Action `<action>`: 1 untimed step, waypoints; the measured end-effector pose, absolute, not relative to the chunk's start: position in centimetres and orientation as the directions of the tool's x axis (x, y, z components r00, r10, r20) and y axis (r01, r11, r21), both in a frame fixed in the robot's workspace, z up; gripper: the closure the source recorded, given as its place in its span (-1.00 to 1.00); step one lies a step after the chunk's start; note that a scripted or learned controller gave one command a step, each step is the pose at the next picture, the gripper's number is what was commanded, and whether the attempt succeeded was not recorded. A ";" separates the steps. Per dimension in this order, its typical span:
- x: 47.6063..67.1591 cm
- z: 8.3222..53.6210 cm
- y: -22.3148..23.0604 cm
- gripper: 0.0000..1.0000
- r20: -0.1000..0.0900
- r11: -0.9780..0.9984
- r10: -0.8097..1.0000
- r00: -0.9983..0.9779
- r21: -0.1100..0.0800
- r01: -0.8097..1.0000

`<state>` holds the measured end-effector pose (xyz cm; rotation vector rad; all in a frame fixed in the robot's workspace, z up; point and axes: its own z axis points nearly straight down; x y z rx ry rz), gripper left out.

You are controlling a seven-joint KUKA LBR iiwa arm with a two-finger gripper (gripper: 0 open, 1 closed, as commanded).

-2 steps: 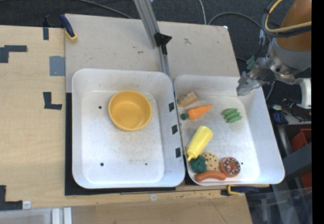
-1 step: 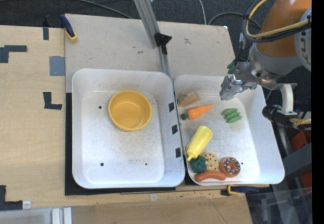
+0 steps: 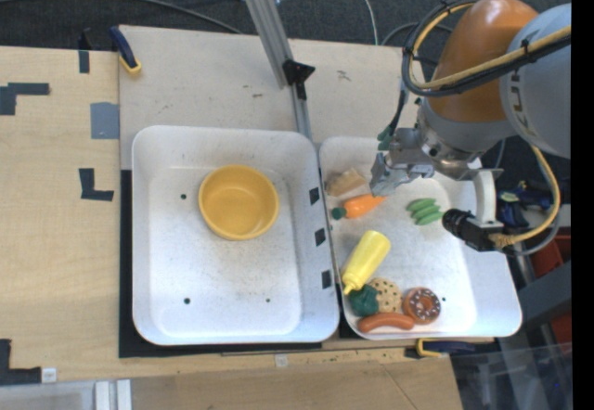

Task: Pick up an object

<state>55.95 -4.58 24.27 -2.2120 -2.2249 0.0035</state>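
**Approach in hand; no grasp yet confirmed**

You are looking at the gripper [image 3: 388, 178] hanging over the upper left part of the right bin [image 3: 483, 292], with the arm [image 3: 483, 56] reaching in from the right. Nothing is showing between its tips. Whether those tips are spread or pressed together cannot be told from this slant, so you are being given no reading on that.

The candidates are all lying in the right bin. A carrot [image 3: 360, 207] is sitting just below the gripper, and a tan piece [image 3: 345, 182] is lying just to its left, near the bin's wall. A green pod [image 3: 424, 211] is resting to the right of the carrot. Lower down, a yellow bottle [image 3: 364, 259] is lying at a tilt, with a cookie [image 3: 382, 292], a doughnut [image 3: 423, 304], a sausage [image 3: 385, 323] and a dark green piece [image 3: 362, 300] crowding the front edge. A yellow bowl [image 3: 239, 201] is standing alone in the left bin [image 3: 158, 241].

By my judgement, the step in hand is the descent onto the carrot or the tan piece. The next move is calling for a straight lowering, a firm close on one thing only, then a lift. You are advised to watch the bin wall, which is standing close by.
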 end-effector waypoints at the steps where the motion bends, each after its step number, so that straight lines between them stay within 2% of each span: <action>1: 55.0 23.8 -0.1 1.00 0.001 0.006 1.000 -0.006 -0.004 1.000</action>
